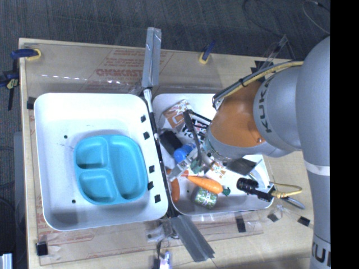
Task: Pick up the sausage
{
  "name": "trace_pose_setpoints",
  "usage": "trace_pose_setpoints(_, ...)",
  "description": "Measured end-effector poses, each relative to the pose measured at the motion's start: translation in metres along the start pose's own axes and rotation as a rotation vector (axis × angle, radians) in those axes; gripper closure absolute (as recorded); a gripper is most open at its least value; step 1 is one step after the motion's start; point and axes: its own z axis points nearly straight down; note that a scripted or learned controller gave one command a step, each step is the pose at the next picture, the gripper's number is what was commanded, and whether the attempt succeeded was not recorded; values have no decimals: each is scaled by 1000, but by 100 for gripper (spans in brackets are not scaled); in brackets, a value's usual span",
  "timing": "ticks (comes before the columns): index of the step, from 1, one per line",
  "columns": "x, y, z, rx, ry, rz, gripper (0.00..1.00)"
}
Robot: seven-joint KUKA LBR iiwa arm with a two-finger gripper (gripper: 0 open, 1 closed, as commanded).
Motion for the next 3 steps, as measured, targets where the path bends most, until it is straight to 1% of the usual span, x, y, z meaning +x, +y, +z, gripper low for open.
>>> trace_pose_setpoints(1,6,-22,26,-14,-22,23,0)
trace_pose_setpoints(2,9,-20,17,-12,-11,14,100)
trace_pose_setpoints(3,9,-22,-32,-1,17,-179,100)
